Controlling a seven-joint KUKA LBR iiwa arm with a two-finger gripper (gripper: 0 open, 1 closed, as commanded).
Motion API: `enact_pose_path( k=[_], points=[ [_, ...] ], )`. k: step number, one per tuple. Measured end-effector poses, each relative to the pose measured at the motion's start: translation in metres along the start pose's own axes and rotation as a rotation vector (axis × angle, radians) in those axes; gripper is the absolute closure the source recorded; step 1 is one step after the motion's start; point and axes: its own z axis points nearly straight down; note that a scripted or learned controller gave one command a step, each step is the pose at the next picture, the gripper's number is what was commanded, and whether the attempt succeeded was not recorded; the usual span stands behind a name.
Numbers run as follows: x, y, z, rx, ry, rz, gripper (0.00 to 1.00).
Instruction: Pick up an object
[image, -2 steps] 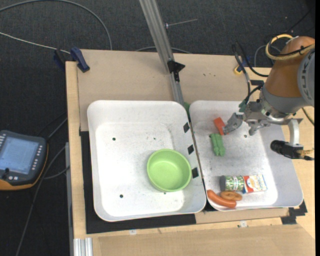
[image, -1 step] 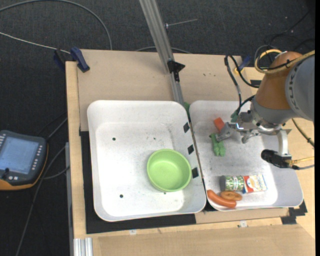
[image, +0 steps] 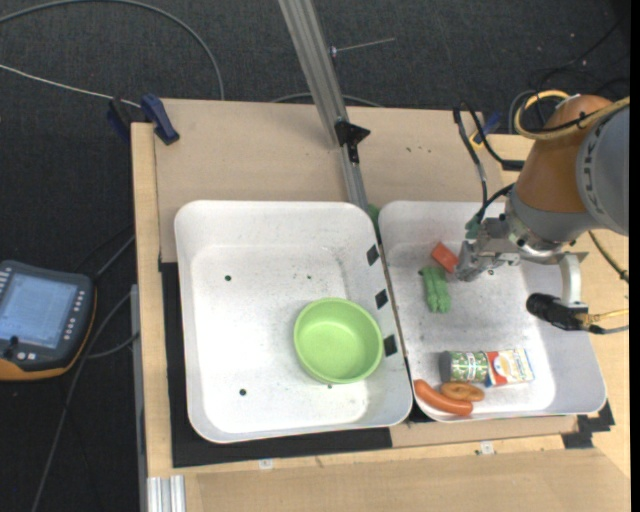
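My gripper reaches down into the right bin, just right of a small red-orange block. A green toy piece lies just below and left of the gripper. Nothing shows between the fingers from this angle. Near the front of the right bin lie a green-and-white carton and an orange-red sausage-shaped toy. A light green bowl stands in the left bin.
A metal pole slants across the bench behind the bins. Black clips sit along the wall between the two bins. A black cable connector hangs from the arm over the right bin. A teach pendant lies at the far left.
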Motion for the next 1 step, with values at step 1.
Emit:
enact_pose_path(
  k=[1],
  points=[
    [0.0061, -0.0042, -0.0587, -0.003, -0.001, 0.000, 1.00]
  ],
)
